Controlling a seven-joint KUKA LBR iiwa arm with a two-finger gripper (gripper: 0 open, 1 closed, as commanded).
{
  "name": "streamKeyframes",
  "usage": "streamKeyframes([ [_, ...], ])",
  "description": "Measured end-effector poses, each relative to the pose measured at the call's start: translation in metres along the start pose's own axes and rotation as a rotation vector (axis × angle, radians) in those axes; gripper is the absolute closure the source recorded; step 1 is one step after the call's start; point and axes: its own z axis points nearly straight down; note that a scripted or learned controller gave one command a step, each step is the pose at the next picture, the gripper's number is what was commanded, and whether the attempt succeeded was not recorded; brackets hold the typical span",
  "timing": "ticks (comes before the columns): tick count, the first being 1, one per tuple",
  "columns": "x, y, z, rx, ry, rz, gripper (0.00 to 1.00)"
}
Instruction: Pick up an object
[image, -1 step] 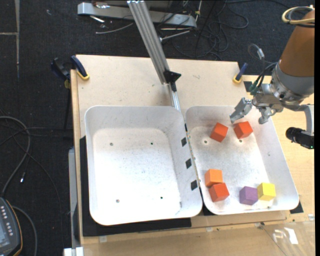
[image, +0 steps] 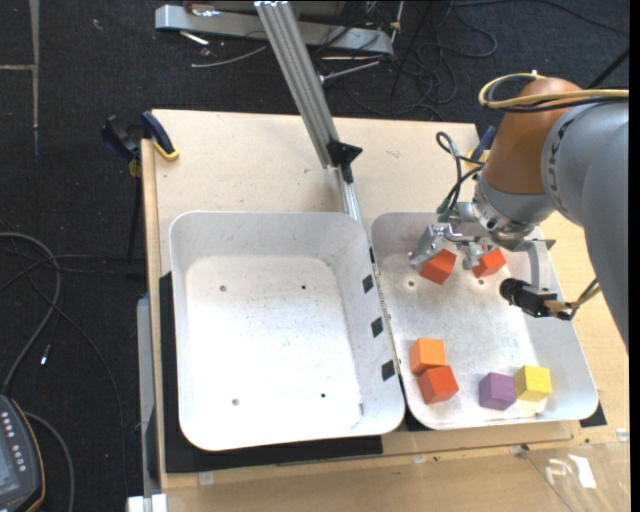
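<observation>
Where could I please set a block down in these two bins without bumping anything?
The left bin offers bare floor from wall to wall. In the right bin, a free patch lies mid-floor between the gripper and the front blocks. Crowded: the front, with orange block, red block, purple block and yellow block.

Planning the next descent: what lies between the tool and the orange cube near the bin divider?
In the camera view, only bare white floor of the right bin lies between the tool and the orange cube; a red block sits at the tool itself.
</observation>
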Motion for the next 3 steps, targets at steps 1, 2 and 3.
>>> streamKeyframes([
  [1,0.015,0.014,0.046,-0.007,-0.003,0.001,0.00],
  [2,0.000,0.021,-0.074,-0.018,-0.004,0.004,0.00],
  [3,0.015,0.018,0.015,0.001,0.000,0.001,0.00],
])
